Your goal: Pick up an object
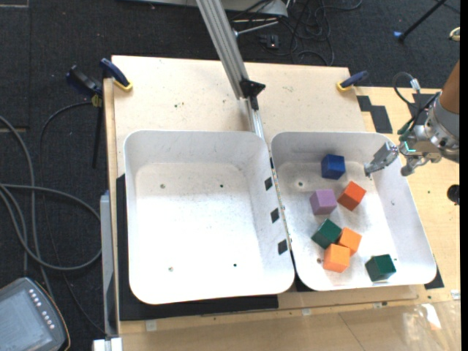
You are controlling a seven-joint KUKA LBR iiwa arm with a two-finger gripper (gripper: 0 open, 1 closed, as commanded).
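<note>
Several coloured cubes lie in the right bin [409,218]: a blue cube [333,166], a purple cube [322,201], a red-orange cube [352,195], a dark green cube [327,233], two orange cubes [349,239] [337,257] and another dark green cube [380,267]. My gripper [388,170] hangs over the bin's upper right rim, to the right of the blue cube. It is open, its fingers spread, and nothing sits between them. It touches no cube.
The left bin [146,196] sits beside the right one, their rims meeting at the middle. A slanted metal pole [223,35] crosses the bench top behind the bins. Clamps [117,75] [353,80] hold the bench's back corners.
</note>
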